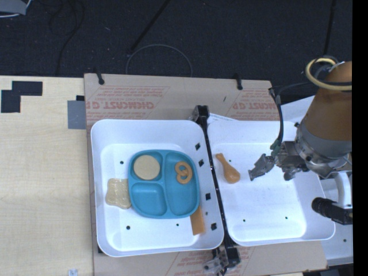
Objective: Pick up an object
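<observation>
Over the right bin (270, 234), the gripper (260, 168) hovers with nothing between its fingers; whether they are parted I cannot tell. Just left lies an orange spoon (227, 169), so the approach seems underway; next calls for descending onto it.

You have two shallow white bins side by side — the left bin (103, 154) and the right bin (270, 223) — sitting on a brown cardboard sheet (172, 99) printed with red lettering. A black clamp (201, 114) sits at the top of the seam between them. To your left lies the pale wooden benchtop (40, 183) with dark patches (20, 94); beyond it, black cables (155, 50) loop over dark carpet.
</observation>
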